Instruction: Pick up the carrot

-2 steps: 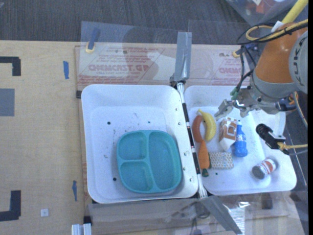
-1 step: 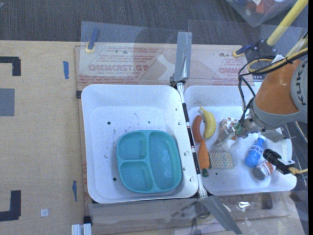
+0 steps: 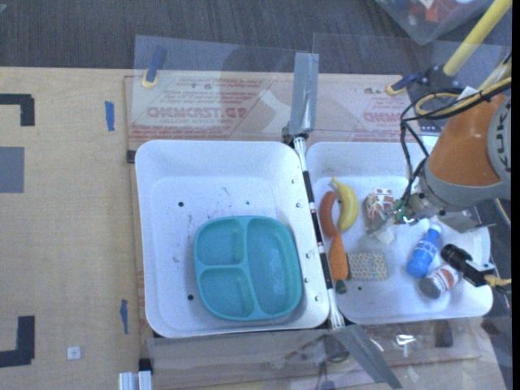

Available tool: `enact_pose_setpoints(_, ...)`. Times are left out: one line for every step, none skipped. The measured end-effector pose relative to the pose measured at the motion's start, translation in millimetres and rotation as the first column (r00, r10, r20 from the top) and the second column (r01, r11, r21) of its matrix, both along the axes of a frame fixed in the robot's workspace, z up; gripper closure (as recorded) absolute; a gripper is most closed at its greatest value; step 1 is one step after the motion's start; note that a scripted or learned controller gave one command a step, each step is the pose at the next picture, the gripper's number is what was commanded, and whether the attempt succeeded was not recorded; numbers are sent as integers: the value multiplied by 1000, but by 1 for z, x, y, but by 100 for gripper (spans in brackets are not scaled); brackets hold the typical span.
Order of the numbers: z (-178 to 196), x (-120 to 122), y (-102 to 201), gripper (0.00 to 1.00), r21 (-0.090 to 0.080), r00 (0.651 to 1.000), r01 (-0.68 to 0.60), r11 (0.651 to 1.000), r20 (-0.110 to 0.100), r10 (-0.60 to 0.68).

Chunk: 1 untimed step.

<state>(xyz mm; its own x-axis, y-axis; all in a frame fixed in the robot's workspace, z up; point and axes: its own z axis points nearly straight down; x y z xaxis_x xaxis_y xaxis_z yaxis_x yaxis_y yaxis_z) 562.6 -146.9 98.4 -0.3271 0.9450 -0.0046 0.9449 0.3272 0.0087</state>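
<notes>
Orange carrot (image 3: 338,258) is lying against the bin's left wall, so I'm approaching slowly, pincer (image 3: 404,210) state probably indiscernible.

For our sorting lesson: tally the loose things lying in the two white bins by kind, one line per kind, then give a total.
Trays: 1, the teal divided tray in the left bin
Food items: 3, banana, carrot, sausage
Bottles: 1, blue bottle
Sponges: 1, speckled sponge
Other small items, too unclear to name: 3
Total: 9
</notes>
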Motion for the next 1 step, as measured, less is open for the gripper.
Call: enact_pose_setpoints(85, -83, 61, 100, 1, 940, 340, 940, -16, -340)
